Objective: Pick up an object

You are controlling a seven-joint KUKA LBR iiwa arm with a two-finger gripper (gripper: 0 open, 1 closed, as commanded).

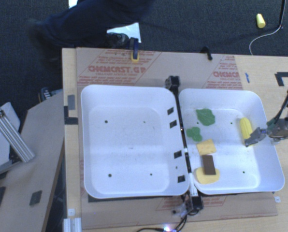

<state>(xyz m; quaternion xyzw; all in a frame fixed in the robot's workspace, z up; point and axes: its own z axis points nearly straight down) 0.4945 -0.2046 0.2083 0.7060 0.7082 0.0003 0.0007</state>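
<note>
One yellow corn cob [246, 127] lies just beside the end effector [254, 138], up and left of it, long axis running up-down; whether the end effector is released or clenched cannot be told.

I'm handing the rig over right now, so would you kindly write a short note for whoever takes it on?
Gripper: low over the right bin, near its right wall, just beside the yellow corn piece. Nothing is visibly held; whether the fingers are open or shut cannot be told.
Things: all in the right bin. Two green pieces near its left side, a yellow block below them, then a brown bar lying on a yellow round piece.
Done: approach toward the corn.
Left: grasp and lift an object; the corn looks nearest.
</note>
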